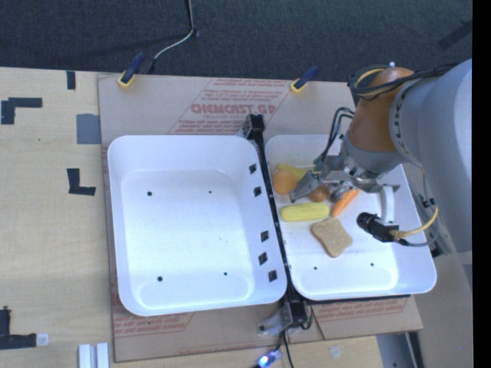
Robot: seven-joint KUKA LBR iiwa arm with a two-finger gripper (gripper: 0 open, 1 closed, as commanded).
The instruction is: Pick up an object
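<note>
Fingers (309,188) low in right bin (383,282), spread state impossible to tell, nothing visibly held; yellow banana (304,213) just at six o'clock, long axis three-to-nine; orange fruit (285,181) at nine.

One fixed camera watches me from above the counter (46,167), tilted down at a slant, far enough back to take in both white bins (184,228). My arm (430,152) enters from its right side, and my gripper (311,184) sits right of frame centre.
</note>
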